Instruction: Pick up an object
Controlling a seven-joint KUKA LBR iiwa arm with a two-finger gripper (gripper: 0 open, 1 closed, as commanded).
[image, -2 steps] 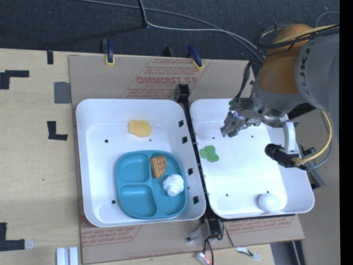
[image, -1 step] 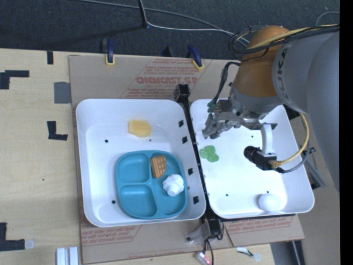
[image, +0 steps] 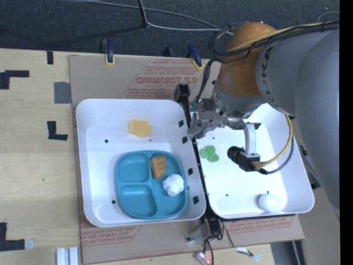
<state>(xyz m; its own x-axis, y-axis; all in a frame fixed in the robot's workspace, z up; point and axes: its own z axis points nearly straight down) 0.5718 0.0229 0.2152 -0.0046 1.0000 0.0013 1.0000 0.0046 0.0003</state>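
Looming closest to my camera is the grey arm, filling the right side of the view, its orange band sitting above the wrist. It reaches down over the right bin, and its gripper hangs near the divide between the two bins; from this angle I cannot tell how the jaws stand or whether anything is between them.

Next in size is the bench, with a brown cardboard sheet under the bins. Red print on the sheet reads something like "CHEMCAST", though the rest is too faint for me to read.

On my screen the left bin carries a blue divided tray. A tan, waffle-like block rests in the tray's upper right compartment, and a white crumpled lump lies just below it, near the tray's right rim. A yellow piece lies on the bin floor above the tray, apart from it.

In the right bin I see a flat green object with a lobed outline, lying near the left wall, just below the gripper. A white ball sits near the bin's lower right corner, well apart from the green object.
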